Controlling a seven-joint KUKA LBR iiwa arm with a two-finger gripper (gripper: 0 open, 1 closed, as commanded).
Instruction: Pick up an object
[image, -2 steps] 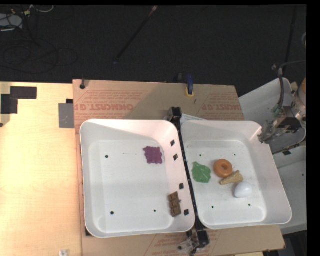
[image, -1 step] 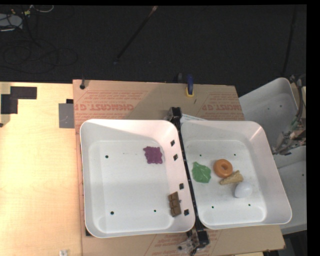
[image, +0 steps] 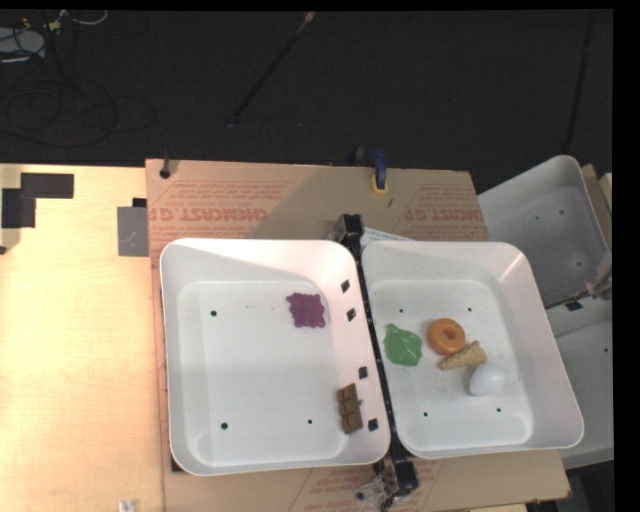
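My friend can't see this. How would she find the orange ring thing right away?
Start with the two white bins side by side and take the right bin. Four small things cluster near its middle; the orange ring is the uppermost, between a green leaf shape on its left and a white ball lower right. It alone is round with a hole.

Dark floor (image: 300, 90) behind bench, cables (image: 40, 40) lying at upper left. Pale wooden benchtop (image: 70, 360) at left; printed cardboard sheet (image: 260, 205) spread beside it.
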